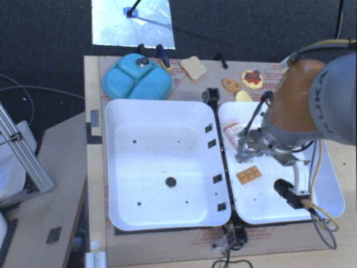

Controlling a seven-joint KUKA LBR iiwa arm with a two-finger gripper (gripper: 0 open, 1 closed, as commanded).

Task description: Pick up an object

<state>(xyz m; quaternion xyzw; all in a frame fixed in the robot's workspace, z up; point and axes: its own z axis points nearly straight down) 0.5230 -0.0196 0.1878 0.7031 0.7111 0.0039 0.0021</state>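
Observation:
My gripper [244, 151] hangs low over the right bin [329, 197], near that bin's left half. Just below it an orange waffle-like piece [249, 175] lies flat on the bin floor. A red-and-white striped piece [231, 129] lies above the gripper, near the bin's upper left. A pale yellow object [243, 96] sits at the bin's top rim. The grey arm with its orange band [298, 94] covers the bin's right half. The left bin [162, 161] holds one small dark round object [170, 182].
Behind the bins on the bench lie a blue divided plate [137, 78], a toast slice [193, 67], a pretzel [231, 84] and a small tart [252, 79]. A black clip row [217, 149] runs between the bins. Cables [321, 219] trail at the lower right.

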